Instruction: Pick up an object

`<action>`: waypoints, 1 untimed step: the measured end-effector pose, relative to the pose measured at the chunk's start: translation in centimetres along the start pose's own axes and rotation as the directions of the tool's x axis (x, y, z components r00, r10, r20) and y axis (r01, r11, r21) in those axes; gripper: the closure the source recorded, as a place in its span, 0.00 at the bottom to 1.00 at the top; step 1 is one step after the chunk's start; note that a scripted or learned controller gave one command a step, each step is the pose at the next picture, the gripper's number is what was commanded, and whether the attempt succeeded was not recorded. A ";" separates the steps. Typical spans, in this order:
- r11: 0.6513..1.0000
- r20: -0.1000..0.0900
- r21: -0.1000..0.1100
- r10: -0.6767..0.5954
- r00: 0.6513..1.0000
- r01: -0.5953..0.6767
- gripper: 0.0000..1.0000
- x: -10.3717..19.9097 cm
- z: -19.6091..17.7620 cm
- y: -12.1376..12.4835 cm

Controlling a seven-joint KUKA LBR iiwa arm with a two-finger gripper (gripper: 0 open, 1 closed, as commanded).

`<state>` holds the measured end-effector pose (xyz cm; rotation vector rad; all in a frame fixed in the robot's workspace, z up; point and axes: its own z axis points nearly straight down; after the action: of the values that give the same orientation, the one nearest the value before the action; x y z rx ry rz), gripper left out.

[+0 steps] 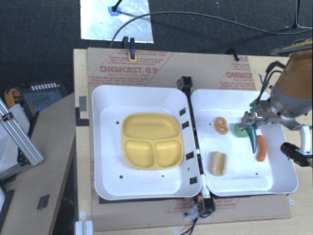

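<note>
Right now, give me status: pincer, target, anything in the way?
Pincer over right bin, at green item; finger state unclear. Nothing seen held. Orange sausage right beside it; pretzel and tan block apart to the left.

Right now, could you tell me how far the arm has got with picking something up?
Nothing looks lifted yet. The pretzel, the tan block, the orange sausage and the green item all lie on the floor of the right bin. In hand: the hand is low over the green item, at the bin's right side. Whether it grips anything cannot be told. Left: a secure grasp and the lift.
</note>
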<state>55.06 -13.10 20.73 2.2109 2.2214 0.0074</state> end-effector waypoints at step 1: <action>1.000 0.000 0.001 0.000 1.000 0.000 1.00 0.0 -4.5 0.2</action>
<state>55.25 -13.12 25.23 2.2116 2.2223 0.0060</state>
